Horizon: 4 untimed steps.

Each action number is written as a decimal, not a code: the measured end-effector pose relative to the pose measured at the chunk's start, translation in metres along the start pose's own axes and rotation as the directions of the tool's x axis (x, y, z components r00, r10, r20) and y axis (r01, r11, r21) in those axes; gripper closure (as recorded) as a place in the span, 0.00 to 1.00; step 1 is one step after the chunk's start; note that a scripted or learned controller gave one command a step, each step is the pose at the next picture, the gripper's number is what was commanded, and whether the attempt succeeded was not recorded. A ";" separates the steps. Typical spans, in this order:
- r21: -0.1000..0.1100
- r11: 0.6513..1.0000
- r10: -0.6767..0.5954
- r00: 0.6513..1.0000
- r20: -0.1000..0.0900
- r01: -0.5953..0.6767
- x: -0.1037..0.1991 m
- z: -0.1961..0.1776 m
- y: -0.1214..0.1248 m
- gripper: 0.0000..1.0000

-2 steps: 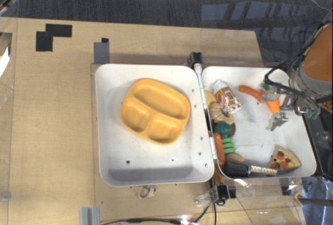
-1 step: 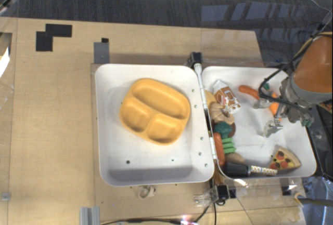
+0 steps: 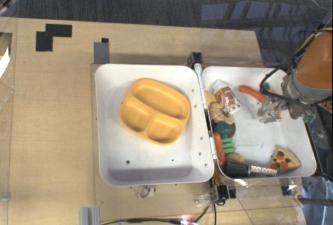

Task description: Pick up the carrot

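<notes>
Broadly, two white bins sat side by side on the bench, and the small printed carton [image 3: 227, 98] near the top of the right bin [image 3: 299, 135] served best as a landmark. The left bin [image 3: 112, 130], well left of the carton, held a single yellow divided plate [image 3: 155, 110]. The arm came in from far right of the carton, and its gripper [image 3: 270, 110] hung to the right of it and slightly lower, over bare bin floor. Whether the gripper was spread or closed could not be told, and nothing was visibly held in it.

The right bin held all the small toys. A pizza slice [image 3: 285, 159] lay well below and right of the carton, and a black-handled knife [image 3: 245, 169] lay directly below it at the bin's near wall. A teal piece [image 3: 225, 128] sat just below the carton, with a red-orange piece [image 3: 219, 149] lower again.

The carrot [image 3: 252, 92], as I read the slim orange shape, lay just right of the carton and apart from it, slanting down toward the gripper. It looked like a light, stiff toy, probably smooth and apt to roll or slip. A hold across its thicker middle, square to its length, seemed safest. The tapered end would likely squirt out.
</notes>
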<state>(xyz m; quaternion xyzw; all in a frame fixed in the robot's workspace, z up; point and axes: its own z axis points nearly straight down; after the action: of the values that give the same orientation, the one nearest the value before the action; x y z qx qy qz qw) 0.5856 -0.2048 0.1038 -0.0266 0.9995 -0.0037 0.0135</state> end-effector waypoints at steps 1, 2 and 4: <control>-0.001 1.000 -0.001 1.000 -0.001 0.001 0.000 0.001 0.000 0.00; -0.004 0.996 0.091 0.996 -0.011 -0.091 0.012 0.014 0.005 0.00; -0.003 0.986 -0.167 0.986 -0.006 0.167 0.077 0.011 0.012 0.00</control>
<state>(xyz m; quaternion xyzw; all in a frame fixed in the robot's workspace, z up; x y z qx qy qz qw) 0.5086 -0.1973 0.0904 -0.1102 0.9939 -0.0037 0.0099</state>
